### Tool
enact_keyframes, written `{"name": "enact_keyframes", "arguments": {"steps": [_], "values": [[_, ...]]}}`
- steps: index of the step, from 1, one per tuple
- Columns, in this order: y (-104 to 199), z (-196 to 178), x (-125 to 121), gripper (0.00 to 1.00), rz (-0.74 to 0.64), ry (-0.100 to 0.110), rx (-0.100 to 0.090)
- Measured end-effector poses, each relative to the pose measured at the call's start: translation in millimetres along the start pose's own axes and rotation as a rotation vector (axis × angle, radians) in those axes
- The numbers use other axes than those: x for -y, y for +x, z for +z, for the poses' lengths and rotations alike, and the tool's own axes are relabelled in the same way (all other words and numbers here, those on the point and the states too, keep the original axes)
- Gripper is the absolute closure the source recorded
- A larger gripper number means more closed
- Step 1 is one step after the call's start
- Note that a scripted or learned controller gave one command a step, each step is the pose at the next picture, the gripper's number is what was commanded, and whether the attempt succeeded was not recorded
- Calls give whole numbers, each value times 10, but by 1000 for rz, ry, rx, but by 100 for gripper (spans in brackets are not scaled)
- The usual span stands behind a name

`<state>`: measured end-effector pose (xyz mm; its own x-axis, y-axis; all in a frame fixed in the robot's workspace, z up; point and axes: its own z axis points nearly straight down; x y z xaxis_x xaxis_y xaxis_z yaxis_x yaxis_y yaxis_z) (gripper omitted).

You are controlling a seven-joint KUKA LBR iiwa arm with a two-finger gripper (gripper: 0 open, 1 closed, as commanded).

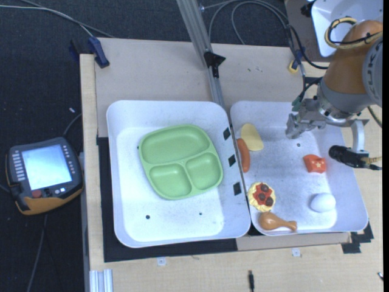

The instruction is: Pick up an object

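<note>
I am hovering my pincer (296,128), its spread impossible to tell, over the right bin (276,157), a red piece (314,163) and white egg (322,202) lying nearby.

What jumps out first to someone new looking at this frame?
The green divided plate lying alone in the left bin draws the eye first. Next, the right bin with its scatter of toy food: a red piece, a white egg, a small pizza and a drumstick. The pincer hangs over that bin's far end.
</note>
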<state>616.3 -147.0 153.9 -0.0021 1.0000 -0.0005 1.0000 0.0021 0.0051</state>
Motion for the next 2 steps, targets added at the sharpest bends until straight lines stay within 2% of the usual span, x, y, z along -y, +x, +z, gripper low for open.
{"name": "enact_keyframes", "arguments": {"steps": [2], "values": [[-65,-898,34,100,1,0,0]]}}
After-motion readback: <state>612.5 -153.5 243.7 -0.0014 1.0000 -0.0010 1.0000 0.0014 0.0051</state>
